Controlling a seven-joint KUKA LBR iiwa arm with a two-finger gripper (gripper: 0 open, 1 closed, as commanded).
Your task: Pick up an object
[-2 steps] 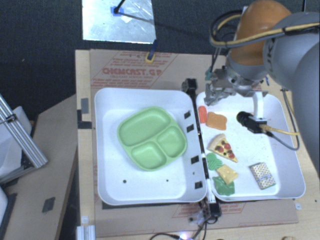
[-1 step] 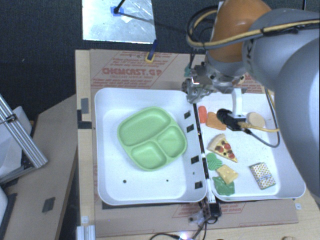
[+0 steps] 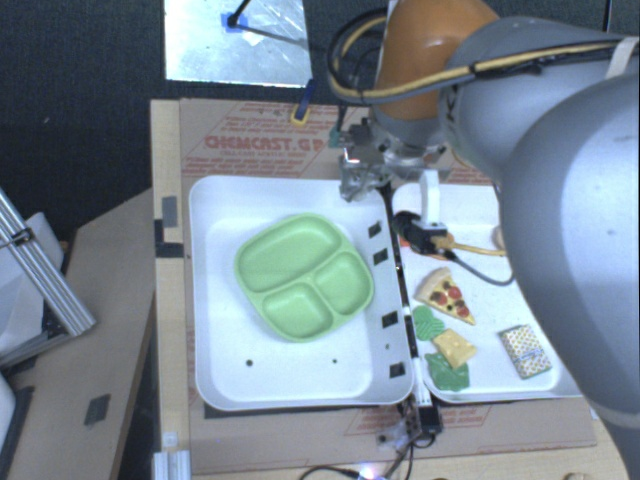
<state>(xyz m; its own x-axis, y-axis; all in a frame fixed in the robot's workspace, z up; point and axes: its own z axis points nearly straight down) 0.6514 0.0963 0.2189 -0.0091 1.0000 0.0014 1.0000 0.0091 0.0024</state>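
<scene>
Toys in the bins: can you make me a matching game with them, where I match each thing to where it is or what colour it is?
Things:
1. plate
2. pizza slice
3. cheese
4. gripper

Clues:
A. yellow, lying on the green lettuce
B. at the far edge of the left bin
C. green, with three sections
D. right bin, triangle with red dots

Pairs: 1-C, 2-D, 3-A, 4-B
</scene>
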